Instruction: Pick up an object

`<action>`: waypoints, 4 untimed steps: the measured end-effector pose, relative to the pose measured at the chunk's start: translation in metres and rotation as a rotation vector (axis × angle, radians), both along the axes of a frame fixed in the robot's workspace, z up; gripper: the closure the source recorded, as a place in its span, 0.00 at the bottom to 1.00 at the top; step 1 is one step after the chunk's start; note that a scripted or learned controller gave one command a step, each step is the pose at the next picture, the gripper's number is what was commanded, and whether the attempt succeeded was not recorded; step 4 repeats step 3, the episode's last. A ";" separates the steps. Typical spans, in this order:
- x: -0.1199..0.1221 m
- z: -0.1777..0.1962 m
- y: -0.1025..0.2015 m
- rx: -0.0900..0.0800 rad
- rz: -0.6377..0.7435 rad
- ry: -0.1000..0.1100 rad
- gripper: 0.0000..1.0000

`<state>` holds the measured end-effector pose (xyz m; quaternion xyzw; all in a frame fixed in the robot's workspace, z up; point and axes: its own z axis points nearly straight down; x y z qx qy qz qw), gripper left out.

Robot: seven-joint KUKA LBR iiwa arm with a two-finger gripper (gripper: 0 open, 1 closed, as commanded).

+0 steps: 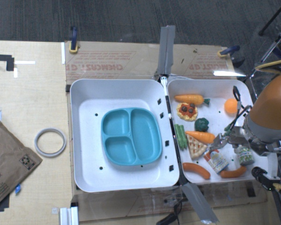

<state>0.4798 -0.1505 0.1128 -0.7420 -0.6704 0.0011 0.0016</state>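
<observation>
Two white bins are seen side by side on the bench. The left bin (pixel 84 139) has a big blue tray (pixel 131 136) with three parts lying in its middle. The right bin (pixel 215 90) is full of toy food. The grey arm (pixel 267 111) with its orange band is seen over the right side of this bin. The gripper (pixel 221 142) is placed low in the bin, just beside a waffle slice (pixel 195 146) and above a small packet (pixel 218 162). How far it is open cannot be told, and nothing is clearly seen held in it. Two carrots (pixel 189 98) (pixel 201 136) are seen, with a small pizza (pixel 187 111) between them. A green broccoli (pixel 202 124) is placed by the lower carrot. Two sausages (pixel 195 170) (pixel 233 173) are laid near the front wall. An orange ball (pixel 231 106) is seen at the back.
</observation>
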 end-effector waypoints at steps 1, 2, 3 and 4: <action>0.049 -0.022 0.032 -0.002 -0.068 -0.002 0.00; 0.049 -0.014 0.031 -0.002 -0.070 0.000 1.00; 0.133 0.079 0.088 -0.003 -0.044 -0.002 1.00; 0.133 0.079 0.088 -0.003 -0.044 -0.002 1.00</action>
